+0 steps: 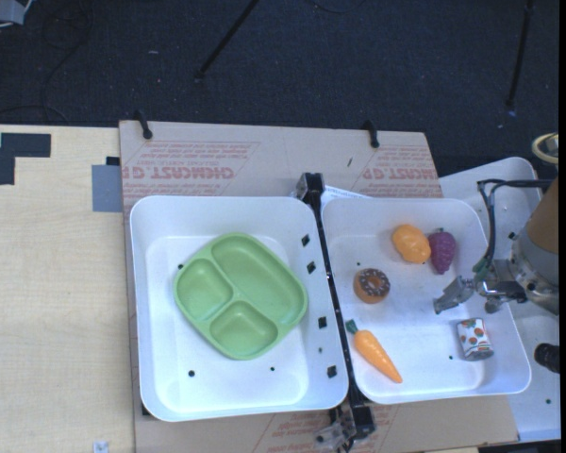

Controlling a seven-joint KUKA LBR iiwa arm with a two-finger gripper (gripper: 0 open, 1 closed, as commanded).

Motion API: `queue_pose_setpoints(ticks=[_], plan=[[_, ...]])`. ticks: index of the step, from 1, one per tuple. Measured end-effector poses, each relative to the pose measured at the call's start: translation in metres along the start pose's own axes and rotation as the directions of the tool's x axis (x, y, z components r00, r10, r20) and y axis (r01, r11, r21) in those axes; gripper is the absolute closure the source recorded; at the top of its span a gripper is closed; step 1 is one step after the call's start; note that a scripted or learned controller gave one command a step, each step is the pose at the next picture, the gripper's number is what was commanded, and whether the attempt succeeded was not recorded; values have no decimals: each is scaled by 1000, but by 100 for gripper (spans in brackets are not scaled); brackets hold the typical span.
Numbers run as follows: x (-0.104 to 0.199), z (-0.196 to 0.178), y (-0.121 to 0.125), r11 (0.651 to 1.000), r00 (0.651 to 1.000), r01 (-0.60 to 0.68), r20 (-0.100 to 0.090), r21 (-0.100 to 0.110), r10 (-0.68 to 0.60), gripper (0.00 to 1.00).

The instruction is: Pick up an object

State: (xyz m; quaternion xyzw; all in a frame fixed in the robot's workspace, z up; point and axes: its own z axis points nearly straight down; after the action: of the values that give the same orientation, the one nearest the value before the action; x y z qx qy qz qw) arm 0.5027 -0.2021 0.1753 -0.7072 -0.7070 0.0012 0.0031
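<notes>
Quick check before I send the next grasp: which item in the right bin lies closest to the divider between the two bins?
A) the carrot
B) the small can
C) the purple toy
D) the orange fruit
A: the carrot starts at the divider, its green end nearly touching it, while the small can, purple toy and orange fruit lie farther right in the right bin.

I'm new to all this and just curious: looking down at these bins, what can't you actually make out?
- Arm: cut off by the right side of the camera view.
- Gripper: too small and blurred to tell how its fingers stand.
- Small can: its label print is too small to read.
- Purple toy: too blurred to identify; the orange toy sits against it.
</notes>
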Motion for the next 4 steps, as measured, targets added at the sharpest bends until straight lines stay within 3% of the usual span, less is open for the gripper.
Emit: queue_pose_setpoints(ticks=[1,2,4], plan=[[8,47,-4,1000,1000,0,-1,0,0,0],[7,34,-4,1000,1000,-3,0,-2,3,100],[6,-80,-8,1000,1000,2,4,-10,-2,100]])
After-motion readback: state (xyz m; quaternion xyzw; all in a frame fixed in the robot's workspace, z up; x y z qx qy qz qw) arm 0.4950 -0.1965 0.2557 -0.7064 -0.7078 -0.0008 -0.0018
